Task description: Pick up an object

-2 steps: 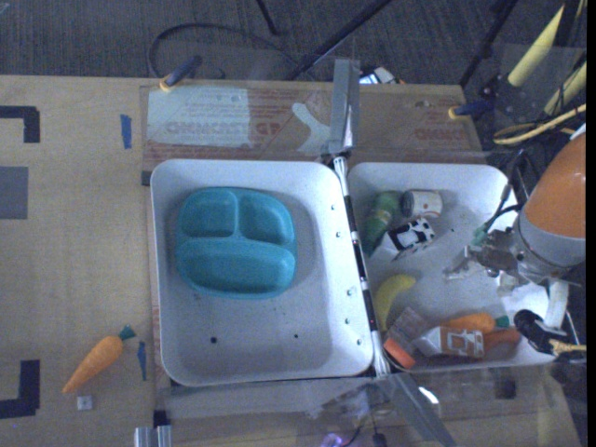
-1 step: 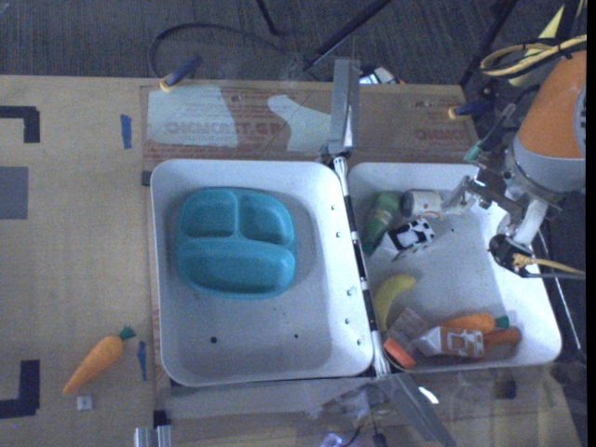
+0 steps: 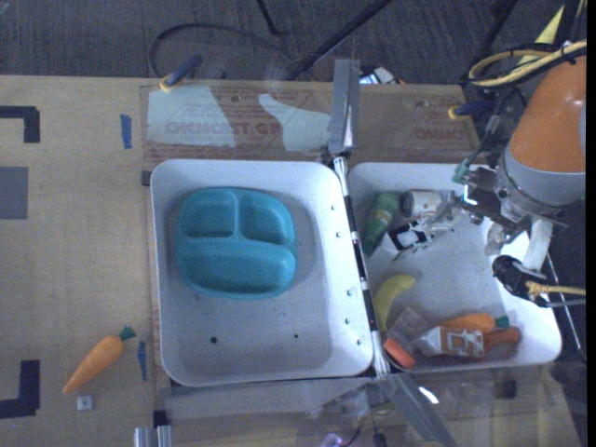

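Note:
My gripper (image 3: 413, 234) hangs low over the upper middle of the right bin (image 3: 545, 338), with the grey wrist and orange band behind it on the right. A green bottle (image 3: 379, 218) lies just left of it, and a small white can (image 3: 424, 200) lies just behind it. A yellow banana (image 3: 392, 292) rests below the gripper near the bin's left wall. An orange carrot-like toy (image 3: 480, 324) and an orange and white packet (image 3: 436, 342) lie along the front wall. Nothing shows held in the gripper.
The left bin (image 3: 317, 333) holds a blue divided plate (image 3: 237, 241). A toy carrot (image 3: 93, 362) lies on the bench outside the bins at the front left. A metal divider (image 3: 356, 250) runs between the bins. Cables hang by the arm at the right.

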Tool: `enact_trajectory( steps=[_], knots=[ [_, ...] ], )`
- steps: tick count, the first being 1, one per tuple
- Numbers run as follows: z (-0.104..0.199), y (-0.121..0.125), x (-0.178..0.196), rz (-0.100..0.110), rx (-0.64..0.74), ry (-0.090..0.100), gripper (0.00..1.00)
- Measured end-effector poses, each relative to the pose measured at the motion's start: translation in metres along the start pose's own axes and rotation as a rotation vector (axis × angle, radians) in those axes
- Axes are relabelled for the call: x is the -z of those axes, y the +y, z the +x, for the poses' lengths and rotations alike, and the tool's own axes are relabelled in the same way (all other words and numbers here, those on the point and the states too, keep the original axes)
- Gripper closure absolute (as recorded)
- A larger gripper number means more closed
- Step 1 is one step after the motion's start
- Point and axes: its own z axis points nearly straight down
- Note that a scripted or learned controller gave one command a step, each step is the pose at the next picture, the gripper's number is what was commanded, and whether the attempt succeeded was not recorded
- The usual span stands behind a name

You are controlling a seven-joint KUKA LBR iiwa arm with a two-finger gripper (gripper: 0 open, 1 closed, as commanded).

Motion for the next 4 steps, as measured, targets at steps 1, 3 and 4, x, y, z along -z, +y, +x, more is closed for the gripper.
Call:
enact_trajectory(
  steps=[1,3,4],
  knots=[
    [-0.025,0.003,-0.130,-0.003,0.132,0.000,0.00],
    [-0.026,0.003,-0.122,-0.002,0.128,0.000,0.00],
    [-0.066,0.051,-0.138,-0.007,0.108,0.000,0.00]
  ],
)
